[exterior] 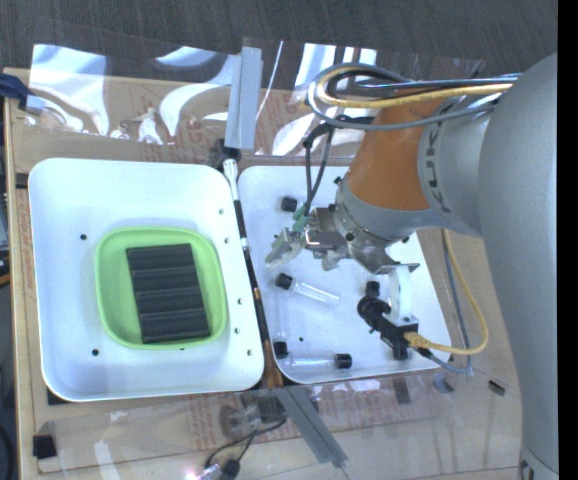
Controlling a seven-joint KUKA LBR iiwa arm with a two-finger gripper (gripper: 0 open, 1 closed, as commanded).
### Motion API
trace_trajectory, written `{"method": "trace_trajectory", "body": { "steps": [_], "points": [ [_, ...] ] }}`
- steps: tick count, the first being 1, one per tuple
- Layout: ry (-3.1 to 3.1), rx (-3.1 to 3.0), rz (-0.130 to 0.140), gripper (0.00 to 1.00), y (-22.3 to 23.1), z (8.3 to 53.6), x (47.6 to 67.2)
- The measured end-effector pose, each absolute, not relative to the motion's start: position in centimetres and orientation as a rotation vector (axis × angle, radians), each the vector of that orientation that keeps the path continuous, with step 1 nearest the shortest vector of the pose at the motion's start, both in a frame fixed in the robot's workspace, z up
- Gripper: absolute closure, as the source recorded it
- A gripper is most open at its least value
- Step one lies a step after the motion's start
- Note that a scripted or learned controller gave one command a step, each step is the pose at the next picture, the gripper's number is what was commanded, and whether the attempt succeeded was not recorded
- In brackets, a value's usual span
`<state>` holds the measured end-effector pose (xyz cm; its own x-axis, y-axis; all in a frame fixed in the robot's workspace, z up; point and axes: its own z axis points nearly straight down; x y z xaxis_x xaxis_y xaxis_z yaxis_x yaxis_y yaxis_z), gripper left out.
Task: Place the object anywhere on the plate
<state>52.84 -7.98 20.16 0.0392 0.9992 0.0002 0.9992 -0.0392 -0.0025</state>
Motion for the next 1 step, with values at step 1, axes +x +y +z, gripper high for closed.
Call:
{"method": "trace_trajectory", "body": {
  "steps": [1],
  "points": [
    [-2.036, -2.389, 0.002, 0.0, -14.49, 26.62, 51.13]
  ]
}}
